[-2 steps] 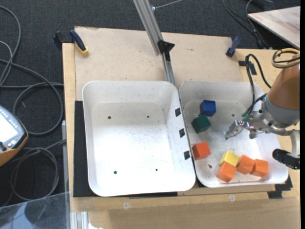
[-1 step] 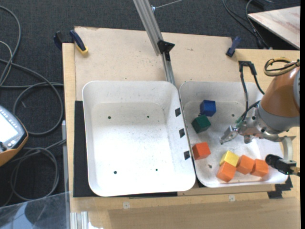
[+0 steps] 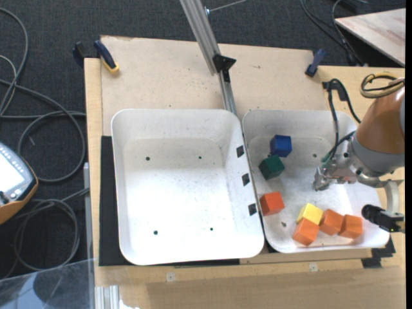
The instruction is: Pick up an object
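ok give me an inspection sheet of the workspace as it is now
surface: wooden bench bearing the left bin and right bin, side by side
job's things: in the right bin, blue cube, green cube, lone orange cube, yellow cube, three more orange cubes clustered by it
clutter: nothing seen
grippers: hand low over the right bin, nothing seen between its fingers
cables: black cables on the floor at left
surroundings: dark carpet, blue clamps on bench corners, metal pole
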You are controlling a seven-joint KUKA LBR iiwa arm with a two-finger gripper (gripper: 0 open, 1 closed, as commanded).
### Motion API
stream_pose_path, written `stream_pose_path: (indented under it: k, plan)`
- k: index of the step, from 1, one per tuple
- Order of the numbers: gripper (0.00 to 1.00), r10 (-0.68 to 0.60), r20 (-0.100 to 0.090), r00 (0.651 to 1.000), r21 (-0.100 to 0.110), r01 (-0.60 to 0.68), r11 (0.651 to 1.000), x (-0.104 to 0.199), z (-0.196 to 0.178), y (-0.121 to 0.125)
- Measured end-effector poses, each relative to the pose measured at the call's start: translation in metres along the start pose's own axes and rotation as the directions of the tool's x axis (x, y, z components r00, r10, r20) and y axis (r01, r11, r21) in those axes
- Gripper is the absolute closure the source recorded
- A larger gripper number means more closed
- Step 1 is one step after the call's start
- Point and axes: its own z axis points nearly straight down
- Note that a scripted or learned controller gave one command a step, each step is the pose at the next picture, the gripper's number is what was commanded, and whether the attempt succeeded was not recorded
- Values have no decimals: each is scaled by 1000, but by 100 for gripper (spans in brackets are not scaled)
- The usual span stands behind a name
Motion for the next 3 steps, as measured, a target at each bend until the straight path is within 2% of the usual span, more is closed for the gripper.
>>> stream_pose_path:
  k: [3]
  plan:
    - [100,-2,3,1000,-6,2,1000,6,-135,-4]
